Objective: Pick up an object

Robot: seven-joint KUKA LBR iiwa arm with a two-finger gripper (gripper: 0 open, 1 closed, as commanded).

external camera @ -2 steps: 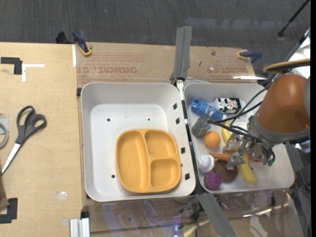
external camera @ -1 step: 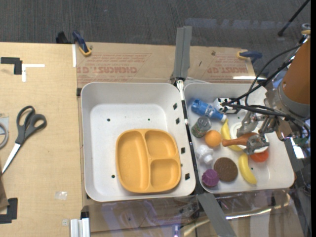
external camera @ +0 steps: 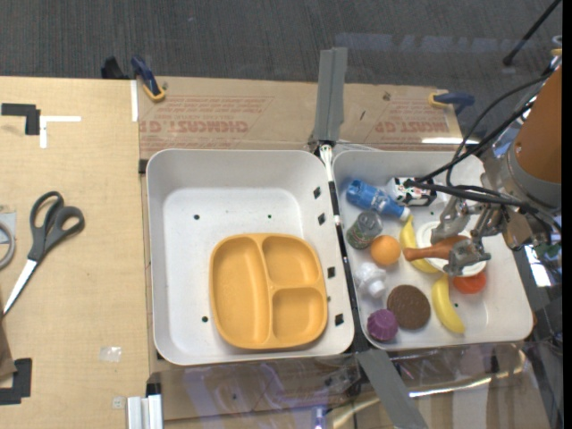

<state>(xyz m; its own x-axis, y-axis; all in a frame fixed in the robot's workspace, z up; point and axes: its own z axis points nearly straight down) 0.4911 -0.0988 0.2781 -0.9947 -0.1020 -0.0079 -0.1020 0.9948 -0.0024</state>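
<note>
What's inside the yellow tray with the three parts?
Nothing I can see. The yellow tray sits in the left bin, and all three parts show bare bottoms. What lies under the tray is hidden by it.

Landmark: left white bin (external camera: 170, 239).
- Orange divided tray (external camera: 268, 290), three compartments, lying flat inside the bin, toward its near side.
- Scissors (external camera: 40, 239), black-handled, on the desk (external camera: 71, 329) well left of the bin.
- Blue clamp (external camera: 147, 77), beyond the bin's far-left corner, on the cardboard sheet (external camera: 223, 119).
</note>
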